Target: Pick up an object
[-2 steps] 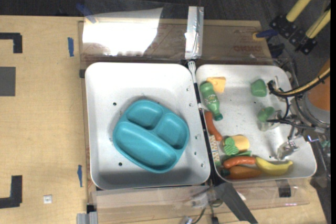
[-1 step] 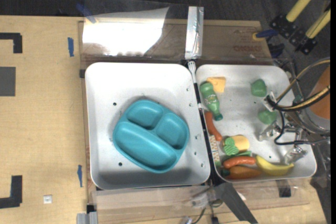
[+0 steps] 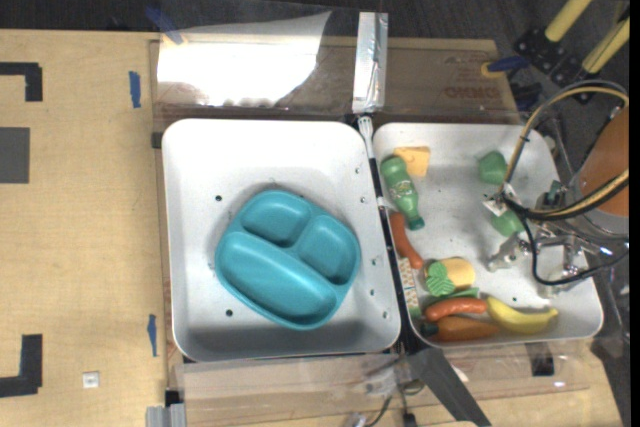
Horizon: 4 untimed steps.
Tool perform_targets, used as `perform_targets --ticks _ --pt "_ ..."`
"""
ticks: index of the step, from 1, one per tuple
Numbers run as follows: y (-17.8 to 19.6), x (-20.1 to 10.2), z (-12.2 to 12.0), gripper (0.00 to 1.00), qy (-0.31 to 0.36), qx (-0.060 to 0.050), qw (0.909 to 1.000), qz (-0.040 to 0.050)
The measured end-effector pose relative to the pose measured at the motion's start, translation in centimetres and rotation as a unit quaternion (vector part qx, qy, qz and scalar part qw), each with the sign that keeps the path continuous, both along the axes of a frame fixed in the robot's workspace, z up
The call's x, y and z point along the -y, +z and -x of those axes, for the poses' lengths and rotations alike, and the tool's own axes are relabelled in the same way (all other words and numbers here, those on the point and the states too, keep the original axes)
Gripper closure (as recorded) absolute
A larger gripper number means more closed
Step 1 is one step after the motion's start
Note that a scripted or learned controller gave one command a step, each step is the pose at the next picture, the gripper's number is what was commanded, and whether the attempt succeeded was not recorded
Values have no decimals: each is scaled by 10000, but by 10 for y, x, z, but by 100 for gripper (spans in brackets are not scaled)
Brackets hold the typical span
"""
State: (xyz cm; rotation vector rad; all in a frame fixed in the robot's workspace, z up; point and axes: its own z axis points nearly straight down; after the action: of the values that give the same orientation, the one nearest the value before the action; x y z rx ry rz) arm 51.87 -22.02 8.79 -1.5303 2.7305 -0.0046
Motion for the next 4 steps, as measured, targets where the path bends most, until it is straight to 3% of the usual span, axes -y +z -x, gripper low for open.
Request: perform_targets --ticks 1,2,3,4 --pt "1 -6 11 0 1440 -29 9896 -39" --pt "0 -11 -30 0 3068 -13 9518 -49" --pt "0 -44 24 0 3891 5 9212 57" --pt "1 -16 32 0 4485 48 8938 5"
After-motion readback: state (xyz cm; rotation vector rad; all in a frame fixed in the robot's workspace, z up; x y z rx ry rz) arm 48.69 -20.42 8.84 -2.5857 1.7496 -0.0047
